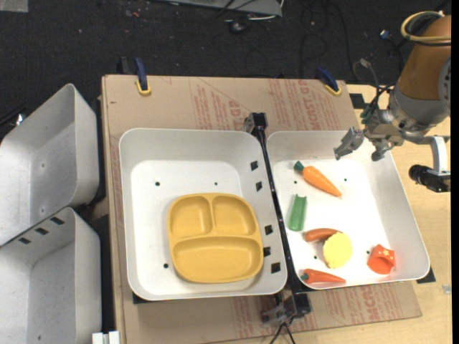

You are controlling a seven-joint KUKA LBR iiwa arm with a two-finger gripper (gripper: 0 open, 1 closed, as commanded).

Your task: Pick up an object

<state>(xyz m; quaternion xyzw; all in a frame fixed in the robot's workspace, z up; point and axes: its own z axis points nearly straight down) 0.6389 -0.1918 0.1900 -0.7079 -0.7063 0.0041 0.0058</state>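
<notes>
Nearest, a yellow divided plate (214, 237) sits in the left bin (136, 149). Right bin (401, 199) holds a green pepper (297, 212), carrot (320, 180), yellow piece (338, 250) and red piece (381, 259). Gripper (363, 147) hovers above the far edge, jaws spread, gripping nothing.

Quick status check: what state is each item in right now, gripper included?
Gripper: open, over right bin's far edge, holding nothing.
Carrot: lying in right bin, untouched.
Green piece: lying near the divider.
Yellow round piece: resting in right bin.
Red pepper: resting near the bin's near right corner.
Yellow tray: flat in left bin.
</notes>
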